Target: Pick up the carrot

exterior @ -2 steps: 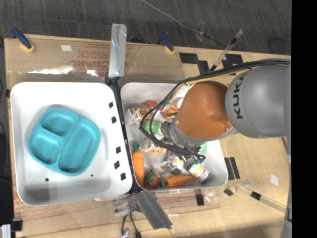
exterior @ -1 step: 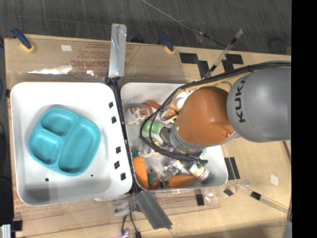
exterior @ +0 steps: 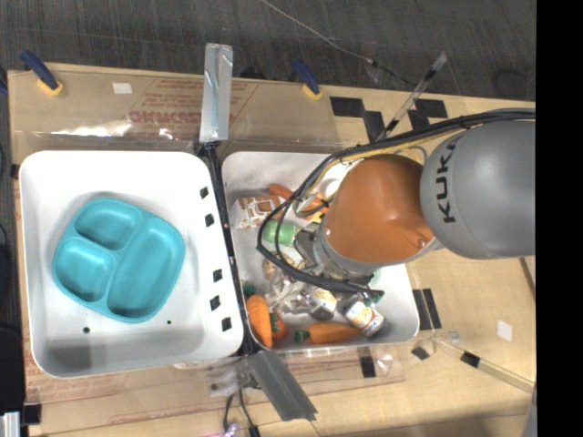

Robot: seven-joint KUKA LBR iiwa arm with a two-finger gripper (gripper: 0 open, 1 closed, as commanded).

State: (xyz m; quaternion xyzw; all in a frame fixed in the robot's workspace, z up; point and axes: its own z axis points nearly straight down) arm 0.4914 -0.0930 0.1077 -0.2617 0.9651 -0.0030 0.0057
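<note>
Where right bin [exterior: 239,173] meets its near wall: clutter, packed tight. Carrot [exterior: 260,320] at near-left corner, stubby, orange with green at lower end, lying just beside divider between bins and close against near wall. Second long orange piece [exterior: 330,333] along same wall to its right, almost touching. Small jar [exterior: 363,315] with yellow label tilted just right of that, near corner. Crumpled silvery-clear wrappers [exterior: 296,297] heaped between carrot and arm. Green item [exterior: 284,235] mid-bin, partly behind black cable loop [exterior: 270,226]. Brown-and-white packet [exterior: 257,209] at left wall, farther back; orange bits [exterior: 280,192] near back wall, half hidden.

Arm in from right, grey link [exterior: 483,189] over bin's right rim, orange band [exterior: 378,209] directly above bin centre, wrist pointing down into clutter. Gripper [exterior: 321,291] buried under wrist among wrappers, right of carrot, apart from it. Grip state: cannot tell, hidden by wrist and clutter. Nothing seen grasped.

Left bin [exterior: 36,180] holding teal divided tray [exterior: 117,259], set left of centre; bare white floor around tray, widest toward near wall and right side. Right bin: bare floor only along back-left strip. Carrot hemmed by two walls, wrappers and long orange piece; open side upward only. Blue clamps [exterior: 41,71] on far bench edge.
</note>
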